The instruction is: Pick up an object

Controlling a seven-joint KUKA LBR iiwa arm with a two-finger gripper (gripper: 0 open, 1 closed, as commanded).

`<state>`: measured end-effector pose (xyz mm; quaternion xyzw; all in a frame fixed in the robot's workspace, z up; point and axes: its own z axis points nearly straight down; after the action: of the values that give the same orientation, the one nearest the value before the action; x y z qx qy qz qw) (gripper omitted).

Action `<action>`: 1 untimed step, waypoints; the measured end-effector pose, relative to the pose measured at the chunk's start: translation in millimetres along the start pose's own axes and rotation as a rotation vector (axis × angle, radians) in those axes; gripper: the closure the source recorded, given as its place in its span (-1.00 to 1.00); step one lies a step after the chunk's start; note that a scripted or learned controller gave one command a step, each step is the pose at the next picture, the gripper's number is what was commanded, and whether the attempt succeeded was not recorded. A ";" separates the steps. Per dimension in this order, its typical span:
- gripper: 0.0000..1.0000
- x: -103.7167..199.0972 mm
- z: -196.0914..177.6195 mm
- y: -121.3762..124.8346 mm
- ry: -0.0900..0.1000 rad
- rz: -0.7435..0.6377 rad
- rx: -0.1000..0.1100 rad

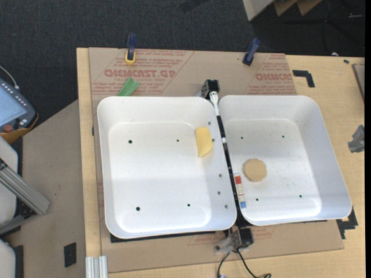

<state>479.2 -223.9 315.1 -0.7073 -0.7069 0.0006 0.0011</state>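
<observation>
Yellow foam-like piece (203,141) lies flat in the left bin (116,155), close to that bin's right wall. Its long axis runs up-down in the camera view and its narrower end points to the far rim.

Tan round disc (254,170) lies flat in the right bin (324,155), left of the bin's centre. It is round, so it has no long axis and points no way.

Grey gripper (355,139) shows only as a small part at the right edge, outside the right bin's right rim. Open or closed: cannot tell.

Relative to the gripper, the disc is well apart to the left and slightly nearer the camera. The yellow piece is farther left at about the same height, across the black bar (223,149) between the bins.

Both bins rest on a brown cardboard sheet (174,62). Two blue clamps (131,41) (251,51) grip its far edge, and a green strip (128,87) lies on the sheet.
</observation>
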 end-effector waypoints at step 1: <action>1.00 -0.3 -7.9 0.3 -0.003 -0.001 -0.006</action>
<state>479.5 -224.2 323.0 -0.7070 -0.7072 -0.0002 -0.0020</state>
